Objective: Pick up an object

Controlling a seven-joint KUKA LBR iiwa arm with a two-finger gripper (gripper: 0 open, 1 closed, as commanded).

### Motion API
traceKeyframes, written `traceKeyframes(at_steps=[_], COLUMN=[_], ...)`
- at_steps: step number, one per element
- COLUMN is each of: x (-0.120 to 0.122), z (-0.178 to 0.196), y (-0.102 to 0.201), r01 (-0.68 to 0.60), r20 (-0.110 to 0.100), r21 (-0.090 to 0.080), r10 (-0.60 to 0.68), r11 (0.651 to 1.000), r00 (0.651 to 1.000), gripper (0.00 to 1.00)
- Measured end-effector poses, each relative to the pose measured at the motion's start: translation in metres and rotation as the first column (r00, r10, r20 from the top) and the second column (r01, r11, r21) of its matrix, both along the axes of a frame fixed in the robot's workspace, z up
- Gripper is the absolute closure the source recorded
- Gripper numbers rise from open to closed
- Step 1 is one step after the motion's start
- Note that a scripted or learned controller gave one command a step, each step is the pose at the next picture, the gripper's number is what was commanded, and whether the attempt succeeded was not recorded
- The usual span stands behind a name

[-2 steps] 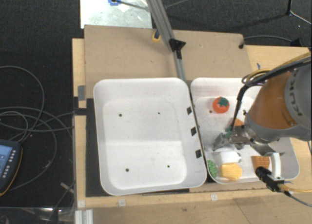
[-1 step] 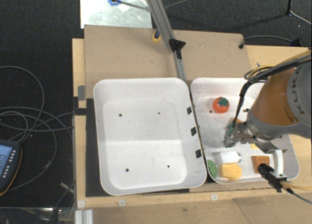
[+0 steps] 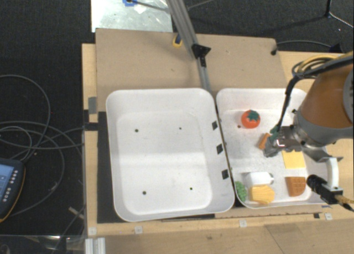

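Note:
My gripper (image 3: pixel 272 148) is low in the right bin (image 3: pixel 232 103), near its middle, under the grey and orange arm. A small orange piece (image 3: pixel 263 140) sits right against the gripper's left side; whether it is held is unclear. A red tomato with a green top (image 3: pixel 250 119) lies up and left of the gripper. A flat yellow square (image 3: pixel 293 160) lies just right of it. Along the bin's near edge are a white block (image 3: pixel 259 179), a yellow ridged piece (image 3: pixel 263 194), a brown block (image 3: pixel 296 186) and a green piece (image 3: pixel 240 191).
The left bin (image 3: pixel 119 136) stands beside the right one, joined by black clips (image 3: pixel 219 148). A grey pole (image 3: pixel 185 23) slants down to the bins' far edge. Cables run along the arm at right and on the floor at left.

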State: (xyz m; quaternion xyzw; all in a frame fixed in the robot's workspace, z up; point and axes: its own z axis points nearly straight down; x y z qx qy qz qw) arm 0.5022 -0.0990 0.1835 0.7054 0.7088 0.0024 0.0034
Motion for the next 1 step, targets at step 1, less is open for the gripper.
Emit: traceKeyframes(at_steps=[1], x=[0.0017], z=[0.0184], y=[-0.0003], r01=[-0.001], r20=[-0.004], r21=[0.001], r10=[0.001], r11=[1.000], r00=[1.000], gripper=[1.00])
